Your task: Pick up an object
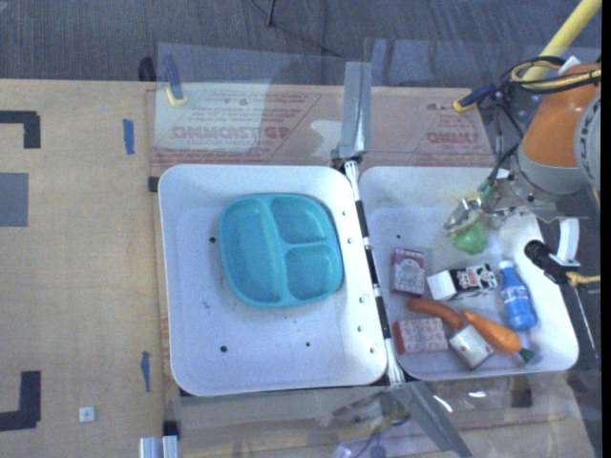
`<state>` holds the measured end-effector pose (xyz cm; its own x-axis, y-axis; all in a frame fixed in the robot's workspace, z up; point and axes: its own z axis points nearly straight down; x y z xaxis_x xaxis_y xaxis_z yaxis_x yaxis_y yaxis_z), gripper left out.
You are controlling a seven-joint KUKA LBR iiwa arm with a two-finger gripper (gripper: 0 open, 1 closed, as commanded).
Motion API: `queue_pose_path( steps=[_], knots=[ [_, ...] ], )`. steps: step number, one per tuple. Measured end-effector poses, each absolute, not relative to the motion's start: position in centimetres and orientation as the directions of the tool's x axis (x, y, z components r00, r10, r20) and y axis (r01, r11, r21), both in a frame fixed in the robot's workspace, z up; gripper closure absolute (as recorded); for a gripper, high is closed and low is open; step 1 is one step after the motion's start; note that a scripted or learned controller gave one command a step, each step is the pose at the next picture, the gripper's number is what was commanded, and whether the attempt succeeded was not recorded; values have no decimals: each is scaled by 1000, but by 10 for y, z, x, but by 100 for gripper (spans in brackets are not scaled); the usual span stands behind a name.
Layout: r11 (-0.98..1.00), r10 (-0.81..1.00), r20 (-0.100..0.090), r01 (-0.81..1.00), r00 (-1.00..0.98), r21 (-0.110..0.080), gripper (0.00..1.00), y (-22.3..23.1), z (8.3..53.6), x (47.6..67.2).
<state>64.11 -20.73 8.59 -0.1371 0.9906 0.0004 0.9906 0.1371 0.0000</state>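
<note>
My gripper [467, 215] hangs over the back of the right bin [382, 194], at the end of the grey arm with its orange band [558, 127]. Directly beneath its tip lies a small green object [471, 239], partly covered by the gripper. Whether the two touch is unclear. Further forward in the same bin lie a red carton [409, 272], a white and black box [474, 279], a blue bottle [516, 297], a carrot [492, 329], a red sausage-shaped piece [435, 309], a red packet [420, 334] and a small white block [470, 348].
The left bin [186, 294] holds a teal divided plate [282, 249]. A metal divider [354, 113] runs between the bins at the back. Cables and a yellow hose [573, 22] trail by the arm at the right.
</note>
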Motion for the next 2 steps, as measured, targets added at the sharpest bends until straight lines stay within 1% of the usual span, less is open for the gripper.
queue_pose_path(
  steps=[1, 2],
  knots=[
    [137, 991, 0, 991, -137, 0, 0, -207, 86, 641],
    [140, 990, -4, 990, -140, 3, 100, -207, 97, 642]
  ],
)
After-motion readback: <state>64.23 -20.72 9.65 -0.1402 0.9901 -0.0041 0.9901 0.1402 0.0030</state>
